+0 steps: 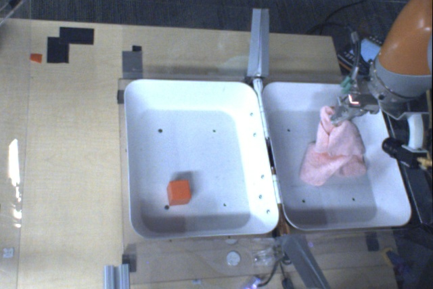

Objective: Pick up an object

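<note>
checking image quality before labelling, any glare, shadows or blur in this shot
Camera view: a glare streak on the bench at far left; soft shadows along the near walls of the left bin and right bin; the cube is sharp with a small shadow; the end effector over the cloth looks slightly soft.

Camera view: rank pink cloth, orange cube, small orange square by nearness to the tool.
From the tool:
1. Pink cloth, right bin, its top bunched up at the tool.
2. Orange cube, left bin, near front.
3. Small orange square, far left on the bench.
</note>
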`<state>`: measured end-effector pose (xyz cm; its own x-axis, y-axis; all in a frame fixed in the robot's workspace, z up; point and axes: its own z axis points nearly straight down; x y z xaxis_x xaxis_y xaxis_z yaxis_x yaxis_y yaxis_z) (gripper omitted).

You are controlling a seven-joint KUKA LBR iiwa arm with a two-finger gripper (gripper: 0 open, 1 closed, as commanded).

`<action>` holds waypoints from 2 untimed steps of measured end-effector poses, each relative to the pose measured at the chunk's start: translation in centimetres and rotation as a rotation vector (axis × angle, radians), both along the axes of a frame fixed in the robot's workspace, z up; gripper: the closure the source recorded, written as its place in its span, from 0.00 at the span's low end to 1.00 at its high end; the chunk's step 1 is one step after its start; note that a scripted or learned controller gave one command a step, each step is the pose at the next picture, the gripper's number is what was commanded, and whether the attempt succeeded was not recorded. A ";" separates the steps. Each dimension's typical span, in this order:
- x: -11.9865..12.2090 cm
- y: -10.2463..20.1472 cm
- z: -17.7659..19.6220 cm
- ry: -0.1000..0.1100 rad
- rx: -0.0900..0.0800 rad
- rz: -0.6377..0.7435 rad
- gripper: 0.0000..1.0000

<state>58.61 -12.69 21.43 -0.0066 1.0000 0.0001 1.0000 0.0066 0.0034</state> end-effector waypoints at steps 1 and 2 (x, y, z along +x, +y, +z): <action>-4.2 -1.4 4.2 -0.003 -0.001 0.067 0.00; 1.8 -5.7 -7.6 0.000 -0.001 0.179 0.00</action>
<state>60.37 -18.44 13.79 -0.1846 0.9828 -0.0011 0.9828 0.1846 0.0028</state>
